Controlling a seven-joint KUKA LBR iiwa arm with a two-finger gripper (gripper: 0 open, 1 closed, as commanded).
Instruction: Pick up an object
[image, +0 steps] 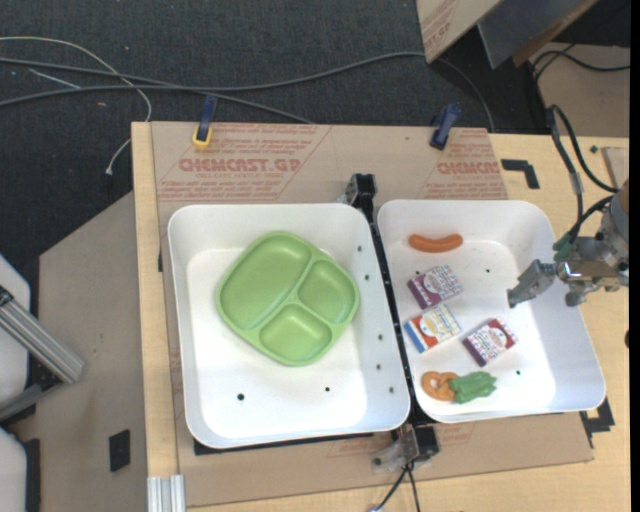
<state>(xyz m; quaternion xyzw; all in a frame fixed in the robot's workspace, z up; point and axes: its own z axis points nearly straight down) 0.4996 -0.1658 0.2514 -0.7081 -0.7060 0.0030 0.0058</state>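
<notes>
The right bin (570, 385) holds several small items: an orange sausage (436, 241), a purple carton (435, 285), a white carton with red and blue (432, 327), another purple carton (490, 341), a brown pretzel (436, 382) and a green toy (475, 386). My gripper (552, 290) hangs over the right side of this bin, to the upper right of the second purple carton. It is open, and only bare bin floor shows between its fingers. One grey finger (526, 286) points down and to the left.
A green divided plate (288, 297) lies in the middle of the left bin (200, 400). Black clamps (361, 188) sit where the two bins meet. Cables run along the bench's right side.
</notes>
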